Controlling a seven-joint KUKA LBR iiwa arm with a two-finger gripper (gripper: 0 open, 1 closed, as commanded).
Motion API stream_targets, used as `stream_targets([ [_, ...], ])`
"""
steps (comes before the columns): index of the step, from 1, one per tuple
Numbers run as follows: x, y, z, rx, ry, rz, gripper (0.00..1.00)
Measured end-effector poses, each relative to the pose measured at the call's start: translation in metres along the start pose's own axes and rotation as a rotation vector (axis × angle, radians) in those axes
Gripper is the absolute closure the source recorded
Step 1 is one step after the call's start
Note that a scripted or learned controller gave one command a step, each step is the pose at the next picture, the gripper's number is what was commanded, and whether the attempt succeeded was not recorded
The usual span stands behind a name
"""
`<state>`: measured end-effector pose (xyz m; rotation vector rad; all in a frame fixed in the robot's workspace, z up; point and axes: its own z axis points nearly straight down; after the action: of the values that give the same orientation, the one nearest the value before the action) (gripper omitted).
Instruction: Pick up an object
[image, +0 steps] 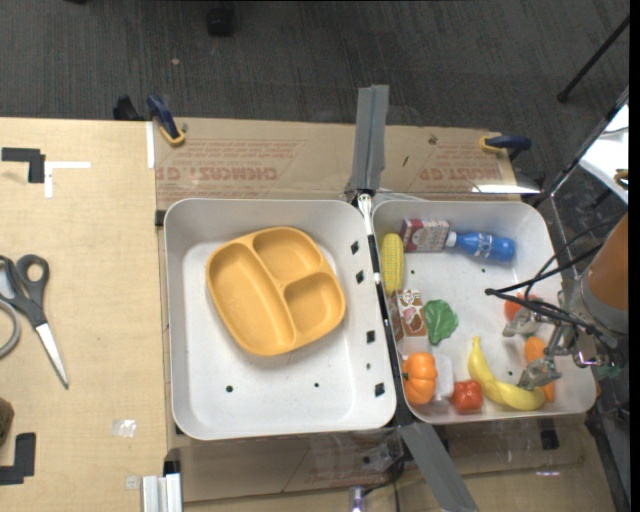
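Your pincer (543, 372) hangs low at the right bin's (470, 208) right edge, just over the banana's (500, 385) tip; whether it is apart or together you cannot tell. Reading left to right: scissors (35, 310) on the bench, a yellow divided plate (275, 290) in the left bin (200, 400), then corn (392, 262), pumpkin (420, 377) and banana. You look to be at the approach step; next, settle squarely over the banana before closing.
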<state>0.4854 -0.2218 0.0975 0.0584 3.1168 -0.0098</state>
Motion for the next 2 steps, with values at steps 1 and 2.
stream_targets([
  [1,-0.0002,0.0008,0.0001,0.0,0.0,-0.011,0.0],
  [2,-0.0006,0.0017,0.0001,-0.001,0.0,-0.041,0.0],
])
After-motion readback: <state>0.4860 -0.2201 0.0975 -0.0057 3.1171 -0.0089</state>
